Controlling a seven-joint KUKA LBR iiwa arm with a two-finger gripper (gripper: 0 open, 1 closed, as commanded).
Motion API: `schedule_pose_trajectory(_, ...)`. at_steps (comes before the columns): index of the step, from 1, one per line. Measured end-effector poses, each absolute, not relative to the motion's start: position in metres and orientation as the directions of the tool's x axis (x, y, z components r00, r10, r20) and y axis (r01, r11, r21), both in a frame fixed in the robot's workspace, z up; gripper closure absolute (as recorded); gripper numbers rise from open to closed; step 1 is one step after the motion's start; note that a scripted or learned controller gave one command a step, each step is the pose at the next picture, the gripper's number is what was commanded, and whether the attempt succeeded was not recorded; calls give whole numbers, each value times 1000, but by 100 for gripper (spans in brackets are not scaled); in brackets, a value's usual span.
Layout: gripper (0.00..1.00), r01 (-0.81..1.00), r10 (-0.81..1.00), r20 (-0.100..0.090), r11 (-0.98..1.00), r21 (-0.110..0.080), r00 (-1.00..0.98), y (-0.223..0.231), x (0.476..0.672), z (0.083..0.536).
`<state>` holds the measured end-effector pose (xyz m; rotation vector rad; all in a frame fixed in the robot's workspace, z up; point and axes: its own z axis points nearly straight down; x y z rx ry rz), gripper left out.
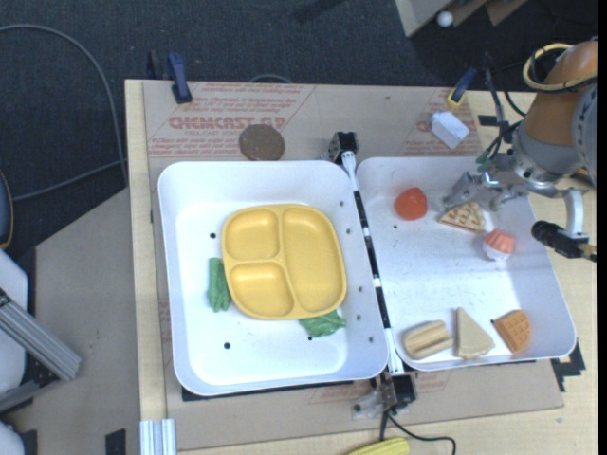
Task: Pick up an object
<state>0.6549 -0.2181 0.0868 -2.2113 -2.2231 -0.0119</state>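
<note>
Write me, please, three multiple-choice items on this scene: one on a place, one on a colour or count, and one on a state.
1. Where does the yellow plate lie?
A. In the left bin
B. In the right bin
C. On the bare bench

2. How many compartments has the plate?
A. Two
B. Three
C. Five

3. How does the gripper stand?
A. Raised high over the left bin
B. Low at the right bin's far edge, by the pizza slice
C. Parked off the bench

Key: 1 A, the plate sits in the middle of the left bin, with green leaves at its edges. 2 B, two compartments at the top and one below. 3 B, the gripper is down near the pizza slice, right of the red tomato.
</note>
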Motion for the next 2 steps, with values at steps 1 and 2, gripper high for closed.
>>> schedule_pose_trajectory(1,0,1000,1000,1,2,-1,-2,-196,655,85)
schedule_pose_trajectory(2,0,1000,1000,0,0,-3,0,-194,648,85)
